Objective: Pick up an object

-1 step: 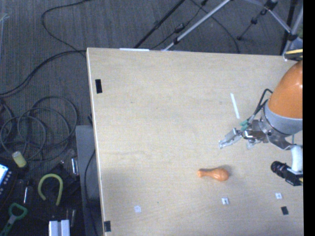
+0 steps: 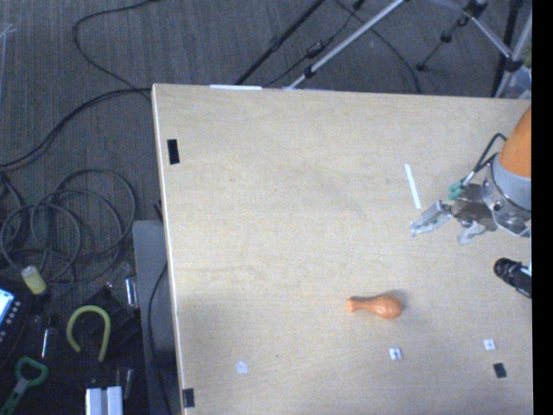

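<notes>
Hovering over the worktop (image 2: 285,197), the jaws (image 2: 442,220) are gaping empty; centring above the orange pear-shaped toy (image 2: 377,306) should help.

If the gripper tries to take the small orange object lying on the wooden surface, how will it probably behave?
The orange object has a round bulb and a thin neck, so it will probably roll or pivot if nudged. It looks small, so likely light. Its surface looks smooth, so the gripper, now above it in the view and apart from it, may slip off the bulb.
</notes>
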